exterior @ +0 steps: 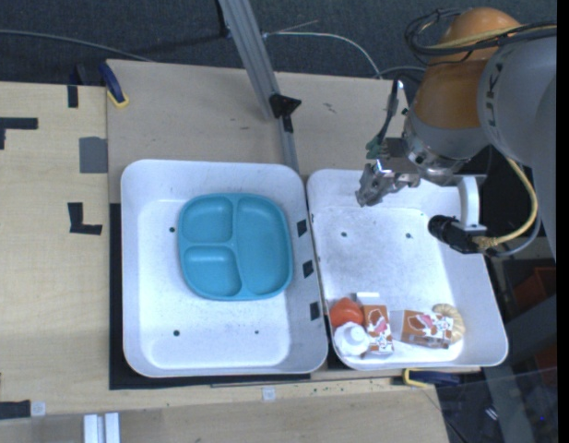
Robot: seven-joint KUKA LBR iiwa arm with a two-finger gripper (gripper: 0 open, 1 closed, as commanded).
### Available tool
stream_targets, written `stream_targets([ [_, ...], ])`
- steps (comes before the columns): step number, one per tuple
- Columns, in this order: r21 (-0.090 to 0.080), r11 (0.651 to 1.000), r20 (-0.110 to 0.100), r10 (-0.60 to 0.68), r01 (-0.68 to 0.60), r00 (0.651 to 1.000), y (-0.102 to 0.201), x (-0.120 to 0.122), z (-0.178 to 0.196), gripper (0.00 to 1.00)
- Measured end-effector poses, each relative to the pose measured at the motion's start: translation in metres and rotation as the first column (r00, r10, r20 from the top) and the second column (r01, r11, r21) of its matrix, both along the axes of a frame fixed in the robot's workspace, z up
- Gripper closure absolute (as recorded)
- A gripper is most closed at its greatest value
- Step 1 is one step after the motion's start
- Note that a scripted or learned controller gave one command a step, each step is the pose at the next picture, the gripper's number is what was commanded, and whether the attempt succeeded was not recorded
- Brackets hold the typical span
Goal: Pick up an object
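The gripper (370,192) hangs over the far left corner of the right bin (468,275), its dark fingers pointing down and bunched close. How far open they are I cannot tell at this size, and nothing shows between them. Below it lies bare white floor. The things to pick lie well apart from it, crowded along the near wall of the same bin: an orange and white bottle (349,326) at the left, a red and white packet (376,329) touching it, and a brown snack packet (433,326) just to the right. In the left bin (146,275) sits a blue divided plate (235,246).

The likely failure, as I judge it, is a descent where the gripper now hangs, closing on nothing. At the near wall, the packed items could make the fingers straddle two, or strike the rim and push a packet aside.
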State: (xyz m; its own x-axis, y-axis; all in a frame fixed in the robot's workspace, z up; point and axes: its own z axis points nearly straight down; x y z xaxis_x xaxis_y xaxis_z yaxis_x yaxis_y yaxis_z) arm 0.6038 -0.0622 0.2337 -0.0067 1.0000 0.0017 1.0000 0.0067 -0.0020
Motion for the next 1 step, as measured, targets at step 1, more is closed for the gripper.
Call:
stream_targets([
  [1, 0.000, 1.000, -0.001, -0.001, 0.001, 1.000, 0.0443, -0.0095, 0.0004, 1.00],
])
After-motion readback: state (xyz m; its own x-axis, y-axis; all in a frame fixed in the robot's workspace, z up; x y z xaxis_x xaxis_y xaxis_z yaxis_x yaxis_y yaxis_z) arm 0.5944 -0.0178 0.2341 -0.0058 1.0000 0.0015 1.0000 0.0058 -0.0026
